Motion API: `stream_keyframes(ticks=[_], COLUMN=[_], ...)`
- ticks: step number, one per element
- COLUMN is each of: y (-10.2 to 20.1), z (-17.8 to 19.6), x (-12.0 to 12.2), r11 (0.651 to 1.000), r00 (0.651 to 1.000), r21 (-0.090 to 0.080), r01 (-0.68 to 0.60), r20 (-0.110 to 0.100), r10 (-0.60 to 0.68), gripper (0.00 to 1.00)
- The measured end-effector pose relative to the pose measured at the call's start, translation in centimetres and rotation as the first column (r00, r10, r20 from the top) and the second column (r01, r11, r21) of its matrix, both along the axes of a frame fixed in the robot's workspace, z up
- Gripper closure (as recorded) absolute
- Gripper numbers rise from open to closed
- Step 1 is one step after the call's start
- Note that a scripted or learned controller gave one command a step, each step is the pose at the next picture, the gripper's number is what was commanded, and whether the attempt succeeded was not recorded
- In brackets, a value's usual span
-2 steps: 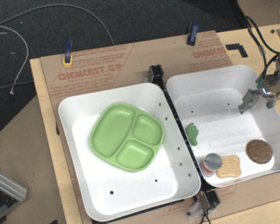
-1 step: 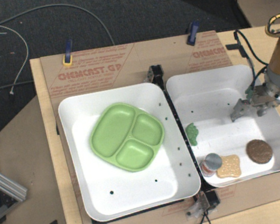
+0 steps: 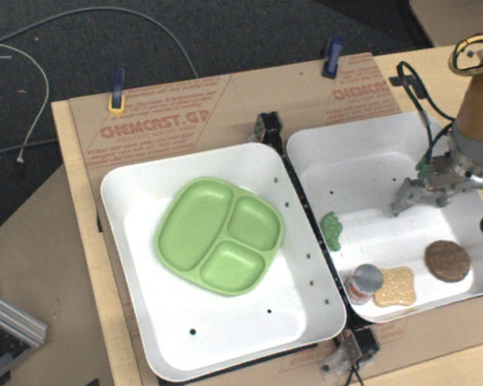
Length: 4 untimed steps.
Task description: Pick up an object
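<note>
I see the end effector (image 3: 406, 198) low in the right bin (image 3: 358, 144), fingers spread apart, nothing between them. Candidates sit along the near wall: brown disc (image 3: 447, 260), tan cracker (image 3: 394, 287), small can (image 3: 364, 281), green piece (image 3: 331, 230). Left bin (image 3: 141, 251) holds a green divided plate (image 3: 219, 235). Cardboard tabletop (image 3: 172, 116), dark carpet (image 3: 19, 88) around it.

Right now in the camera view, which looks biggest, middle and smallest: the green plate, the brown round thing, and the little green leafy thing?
1. green plate, by far the biggest, in the left bin.
2. brown round thing.
3. little green leafy thing, a bit smaller than the brown one, though they look fairly close.
</note>
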<state>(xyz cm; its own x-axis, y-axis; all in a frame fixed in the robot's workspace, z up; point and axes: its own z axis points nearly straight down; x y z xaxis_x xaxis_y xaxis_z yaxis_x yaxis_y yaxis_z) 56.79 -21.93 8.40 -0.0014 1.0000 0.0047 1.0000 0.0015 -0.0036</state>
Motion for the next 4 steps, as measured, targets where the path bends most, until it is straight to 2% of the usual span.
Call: stream_keyframes(ticks=[1, 2, 3, 4], y=[-0.1, 0.4, 0.0, 0.0], z=[1.3, 7.4, 11.9, 14.6], x=[0.1, 0.9, 1.4, 1.5], r11=[1.000, 1.000, 1.000, 1.000], r00=[1.000, 1.000, 1.000, 1.000], r21=[-0.002, -0.007, -0.007, -0.007], r01=[0.000, -0.001, 0.000, 0.000], r20=[0.004, 0.011, 0.010, 0.009], r10=[0.000, 0.001, 0.000, 0.000], gripper=[1.00, 1.00, 1.00, 1.00])
